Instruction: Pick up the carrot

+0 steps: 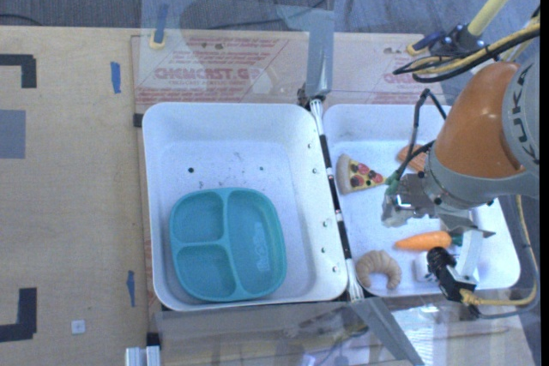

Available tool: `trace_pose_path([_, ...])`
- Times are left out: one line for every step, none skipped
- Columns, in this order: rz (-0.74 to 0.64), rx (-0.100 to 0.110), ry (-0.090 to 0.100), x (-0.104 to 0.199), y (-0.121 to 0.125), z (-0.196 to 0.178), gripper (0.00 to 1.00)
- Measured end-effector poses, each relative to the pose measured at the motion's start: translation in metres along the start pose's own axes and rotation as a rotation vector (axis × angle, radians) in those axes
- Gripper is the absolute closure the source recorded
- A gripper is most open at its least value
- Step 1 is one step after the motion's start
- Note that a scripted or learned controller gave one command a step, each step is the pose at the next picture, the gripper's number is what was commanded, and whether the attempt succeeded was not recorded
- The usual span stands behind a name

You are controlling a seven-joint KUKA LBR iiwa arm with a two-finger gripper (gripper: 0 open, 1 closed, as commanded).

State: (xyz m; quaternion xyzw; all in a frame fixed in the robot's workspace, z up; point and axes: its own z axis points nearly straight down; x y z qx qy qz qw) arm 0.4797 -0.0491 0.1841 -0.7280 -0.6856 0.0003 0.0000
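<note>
Claw point(401, 213) above bin, carrot point(421, 242) just beside

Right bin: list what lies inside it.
The right bin holds a pizza slice, a croissant and the carrot. An orange thing peeks from behind the arm, which covers the rest.

The divided plate point(226, 244) lies in the left bin point(163, 133), toward its near side. In the right bin point(360, 120), the pizza slice point(356, 175) lies far-left, the croissant point(379, 268) near-left, and the carrot point(420, 242) right of both, under the arm point(480, 133)
</note>
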Motion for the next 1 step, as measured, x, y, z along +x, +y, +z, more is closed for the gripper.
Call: trace_pose_path([0.459, 0.003, -0.001, -0.0487, 0.002, 0.0301, 1.0])
